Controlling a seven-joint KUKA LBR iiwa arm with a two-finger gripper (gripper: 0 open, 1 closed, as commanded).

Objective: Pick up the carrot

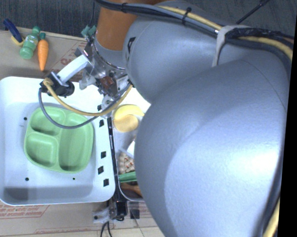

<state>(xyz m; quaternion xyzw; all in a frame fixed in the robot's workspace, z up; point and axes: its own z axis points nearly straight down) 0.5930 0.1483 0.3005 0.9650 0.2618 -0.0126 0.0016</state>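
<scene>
Lying outside the bins, the carrot [42, 53] sits well apart from the hand [105, 88], whose state I cannot tell.

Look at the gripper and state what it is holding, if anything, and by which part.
It cannot be told: the gripper sits above the bins' divider with its fingertips obscured. The carrot lies on the bench beyond the left bin, away from it.

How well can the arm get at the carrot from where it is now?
Probably yes. The carrot lies outside the bin, on the bench beside a green bottle, with nothing on top. The gripper hangs to its right.
</scene>
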